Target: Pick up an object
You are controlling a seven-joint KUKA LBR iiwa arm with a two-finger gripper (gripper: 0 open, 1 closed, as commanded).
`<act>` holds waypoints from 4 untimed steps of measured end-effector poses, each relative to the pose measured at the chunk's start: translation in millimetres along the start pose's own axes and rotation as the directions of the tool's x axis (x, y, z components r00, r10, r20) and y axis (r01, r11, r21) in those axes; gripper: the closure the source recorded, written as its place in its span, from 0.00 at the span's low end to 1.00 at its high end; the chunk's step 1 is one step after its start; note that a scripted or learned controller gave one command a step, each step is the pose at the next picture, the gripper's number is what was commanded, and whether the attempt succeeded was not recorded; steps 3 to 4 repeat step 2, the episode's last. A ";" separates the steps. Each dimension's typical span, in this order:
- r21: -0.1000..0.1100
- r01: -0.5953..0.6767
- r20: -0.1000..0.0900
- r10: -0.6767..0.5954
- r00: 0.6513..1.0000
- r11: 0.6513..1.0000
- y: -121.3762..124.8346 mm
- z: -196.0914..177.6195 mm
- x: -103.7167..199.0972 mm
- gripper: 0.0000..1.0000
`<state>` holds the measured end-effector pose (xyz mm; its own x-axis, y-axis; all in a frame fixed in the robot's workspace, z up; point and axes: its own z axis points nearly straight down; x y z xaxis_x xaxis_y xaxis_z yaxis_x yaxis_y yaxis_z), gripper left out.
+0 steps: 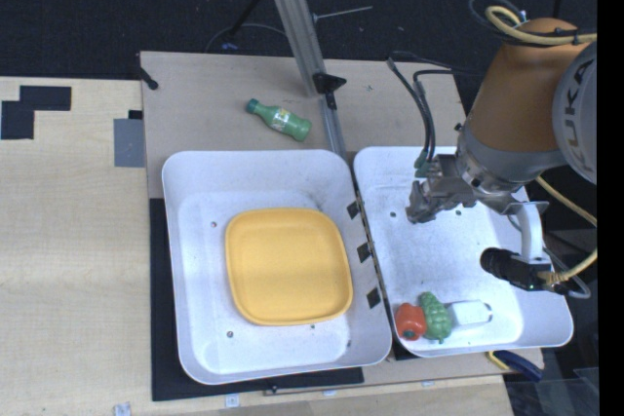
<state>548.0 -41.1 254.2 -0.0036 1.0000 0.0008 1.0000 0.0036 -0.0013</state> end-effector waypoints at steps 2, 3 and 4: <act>-0.001 0.000 0.001 0.000 1.000 1.000 -30.6 2.4 106.8 1.00; -0.001 0.000 0.001 0.000 1.000 1.000 -30.6 2.4 106.8 1.00; -0.001 0.000 0.001 0.000 1.000 1.000 -30.6 2.4 106.8 1.00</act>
